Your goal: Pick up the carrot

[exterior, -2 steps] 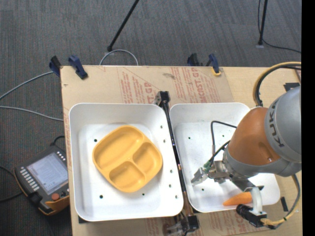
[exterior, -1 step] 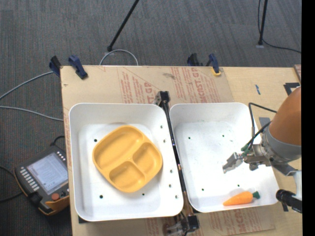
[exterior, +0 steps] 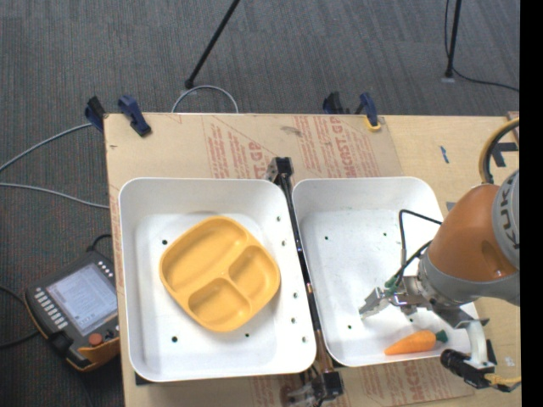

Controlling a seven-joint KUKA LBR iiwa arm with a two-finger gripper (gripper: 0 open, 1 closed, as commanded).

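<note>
The carrot [exterior: 412, 342] lies on the floor of the right bin [exterior: 339, 227], close to its near rim and toward the near right corner, its green end pointing right. The gripper [exterior: 379, 299] hangs just above and left of it, not touching; whether the fingers are apart or together cannot be told. The bin's floor lies bare to the left and toward the far rim. In the left bin [exterior: 140, 227] a yellow divided plate [exterior: 220, 272] sits mid-floor, well apart from all four walls.
</note>
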